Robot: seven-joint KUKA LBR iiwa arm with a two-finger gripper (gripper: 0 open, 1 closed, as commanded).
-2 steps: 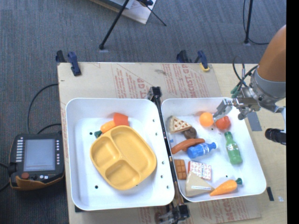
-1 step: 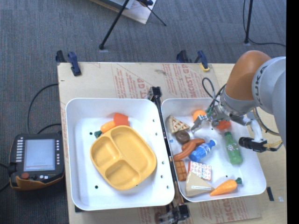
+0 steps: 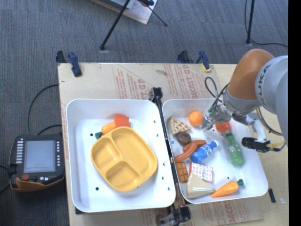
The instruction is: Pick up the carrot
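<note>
The gripper [image 3: 211, 121] hangs low in the right bin [image 3: 261, 173], beside an orange ball [image 3: 196, 118]; I cannot tell how it is set. The arm [image 3: 256, 81] bends in from the right. The carrot [image 3: 226, 189] lies at the bin's near edge, well apart.

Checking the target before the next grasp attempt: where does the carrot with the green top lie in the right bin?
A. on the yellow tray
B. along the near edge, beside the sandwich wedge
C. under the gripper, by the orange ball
B: the carrot lies at the near edge of the right bin, next to the sandwich wedge.
</note>
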